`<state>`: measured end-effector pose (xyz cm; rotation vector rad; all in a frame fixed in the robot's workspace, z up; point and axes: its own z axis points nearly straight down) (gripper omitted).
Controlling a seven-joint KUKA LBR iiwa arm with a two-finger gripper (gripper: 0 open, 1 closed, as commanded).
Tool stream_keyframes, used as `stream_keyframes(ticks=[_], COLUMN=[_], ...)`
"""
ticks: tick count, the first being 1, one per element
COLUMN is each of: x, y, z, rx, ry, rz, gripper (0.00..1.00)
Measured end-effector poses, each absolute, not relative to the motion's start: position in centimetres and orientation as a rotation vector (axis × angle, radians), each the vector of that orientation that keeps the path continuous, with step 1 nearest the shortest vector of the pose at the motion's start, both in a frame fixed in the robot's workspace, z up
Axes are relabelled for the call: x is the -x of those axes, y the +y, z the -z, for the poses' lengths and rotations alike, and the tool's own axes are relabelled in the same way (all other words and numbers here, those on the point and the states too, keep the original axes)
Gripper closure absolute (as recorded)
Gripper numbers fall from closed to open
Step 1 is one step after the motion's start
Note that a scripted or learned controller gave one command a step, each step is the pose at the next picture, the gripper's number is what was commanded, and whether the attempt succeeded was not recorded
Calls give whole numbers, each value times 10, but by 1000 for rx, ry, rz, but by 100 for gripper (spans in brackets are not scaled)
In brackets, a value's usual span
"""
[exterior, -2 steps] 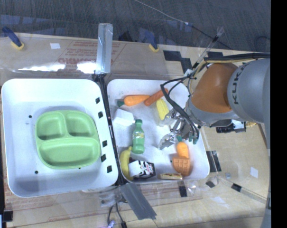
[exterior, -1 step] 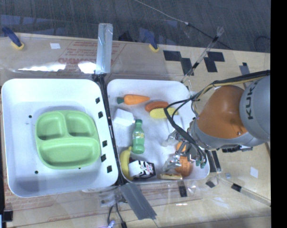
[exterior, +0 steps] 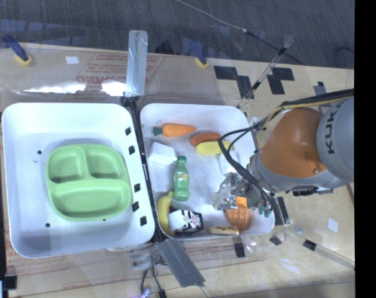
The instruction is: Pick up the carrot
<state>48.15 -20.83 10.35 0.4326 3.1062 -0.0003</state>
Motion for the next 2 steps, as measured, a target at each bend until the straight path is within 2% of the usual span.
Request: stream_keyframes(ticks=[2], x=[-485], y=[-207], z=[-124], rx=[-412], ry=[3104], rz=[3], gripper=[100])
